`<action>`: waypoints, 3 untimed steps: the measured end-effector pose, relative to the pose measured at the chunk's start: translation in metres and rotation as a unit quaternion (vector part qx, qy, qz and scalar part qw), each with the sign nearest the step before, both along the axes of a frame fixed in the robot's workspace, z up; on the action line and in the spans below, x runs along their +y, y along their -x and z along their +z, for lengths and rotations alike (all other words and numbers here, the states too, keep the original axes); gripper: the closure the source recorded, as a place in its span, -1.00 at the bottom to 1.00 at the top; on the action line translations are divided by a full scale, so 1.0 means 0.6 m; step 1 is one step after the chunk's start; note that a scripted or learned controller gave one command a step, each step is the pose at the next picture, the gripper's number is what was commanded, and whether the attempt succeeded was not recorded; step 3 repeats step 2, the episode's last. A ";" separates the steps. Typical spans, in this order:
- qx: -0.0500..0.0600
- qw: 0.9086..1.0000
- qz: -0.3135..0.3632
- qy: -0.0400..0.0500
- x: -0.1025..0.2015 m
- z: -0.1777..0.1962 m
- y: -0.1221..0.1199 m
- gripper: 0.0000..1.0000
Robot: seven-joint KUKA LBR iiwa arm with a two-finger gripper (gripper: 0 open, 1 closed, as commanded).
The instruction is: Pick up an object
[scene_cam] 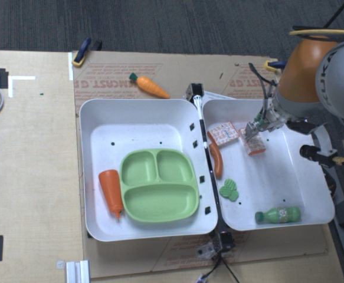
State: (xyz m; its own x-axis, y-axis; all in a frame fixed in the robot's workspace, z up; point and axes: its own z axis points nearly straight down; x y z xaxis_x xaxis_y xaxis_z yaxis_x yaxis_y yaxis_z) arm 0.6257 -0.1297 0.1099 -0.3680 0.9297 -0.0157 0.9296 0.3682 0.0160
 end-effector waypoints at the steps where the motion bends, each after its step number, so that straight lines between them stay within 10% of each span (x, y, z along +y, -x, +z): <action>1: 0.010 1.000 -0.019 -0.004 0.129 0.138 0.034 1.00; 2: 0.011 0.997 0.081 -0.003 0.213 0.188 0.116 1.00; 3: 0.011 0.997 0.081 -0.003 0.213 0.188 0.116 1.00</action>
